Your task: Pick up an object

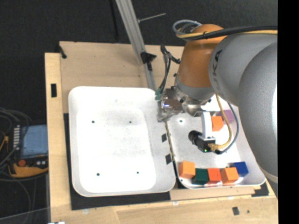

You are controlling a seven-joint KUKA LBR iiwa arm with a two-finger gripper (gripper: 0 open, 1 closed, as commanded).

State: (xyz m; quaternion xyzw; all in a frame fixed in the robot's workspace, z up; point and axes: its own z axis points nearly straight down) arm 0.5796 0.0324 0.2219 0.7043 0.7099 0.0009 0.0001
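My gripper (164, 110) hangs low over the left edge of the right bin (184, 127), close to the wall between the two bins. The grey arm and its orange band cover much of that bin. Along the bin's front edge lie an orange block (187, 168), a green block (201, 176), two more orange blocks (214, 174) (229, 174) and a blue block (240, 168). Another orange block (217, 122) and a pale purple piece (228, 115) sit further back, partly hidden by the arm. Nothing shows between the gripper's tips.
The left bin (112, 139) lies beside the right one, its raised rim just left of the gripper. A slanted metal rail (133, 31) rises behind the bins. A blue device (32, 141) with cables sits off the bench at the left.
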